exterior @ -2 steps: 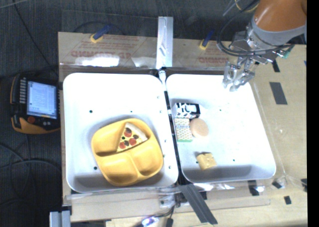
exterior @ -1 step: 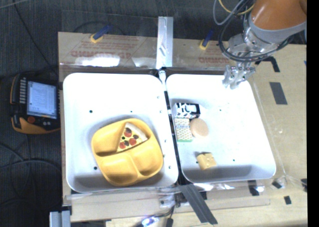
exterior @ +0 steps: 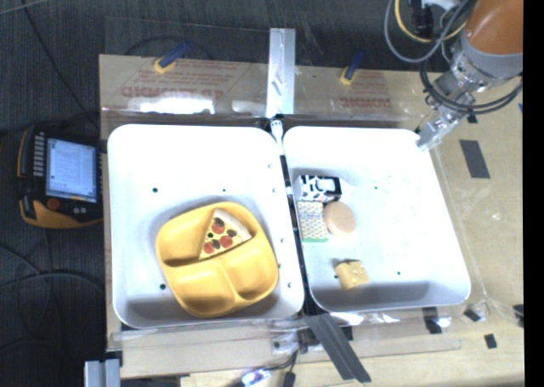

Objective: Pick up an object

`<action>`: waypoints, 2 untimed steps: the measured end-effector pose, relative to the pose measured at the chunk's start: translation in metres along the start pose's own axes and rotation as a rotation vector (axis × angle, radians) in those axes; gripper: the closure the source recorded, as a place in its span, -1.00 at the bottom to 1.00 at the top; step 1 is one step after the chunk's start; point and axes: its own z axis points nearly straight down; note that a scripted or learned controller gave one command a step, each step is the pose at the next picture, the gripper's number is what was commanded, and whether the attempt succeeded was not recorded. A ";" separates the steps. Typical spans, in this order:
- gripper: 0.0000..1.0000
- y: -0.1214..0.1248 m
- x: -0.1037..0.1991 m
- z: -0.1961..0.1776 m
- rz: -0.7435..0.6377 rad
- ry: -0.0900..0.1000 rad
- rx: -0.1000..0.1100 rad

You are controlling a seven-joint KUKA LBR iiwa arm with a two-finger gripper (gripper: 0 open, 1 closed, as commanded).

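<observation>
1. Objects for picking lie in the right bin [exterior: 425, 232], clustered against its left wall: a black-and-white patterned piece [exterior: 319, 185], a pale speckled sponge [exterior: 310, 220] with a green lower edge just below it, a round tan disc [exterior: 342, 219] touching the sponge's right side, and a small yellowish block [exterior: 352, 273] further down, apart from the others.
2. Left of that bin, the left bin [exterior: 136, 164] holds a yellow divided plate [exterior: 218, 258] with a toy pizza slice [exterior: 226, 232] in one upper compartment.
3. The gripper [exterior: 432, 133] hangs over the right bin's upper right corner, well apart from every object; whether it is released or clenched cannot be told, and nothing is seen in it.
4. The sponge's long axis runs parallel to the right bin's left wall; the disc has no clear direction.
</observation>
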 end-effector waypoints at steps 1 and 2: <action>1.00 0.006 -0.001 0.068 -0.109 -0.002 -0.002; 1.00 -0.008 -0.020 0.040 -0.494 0.002 -0.007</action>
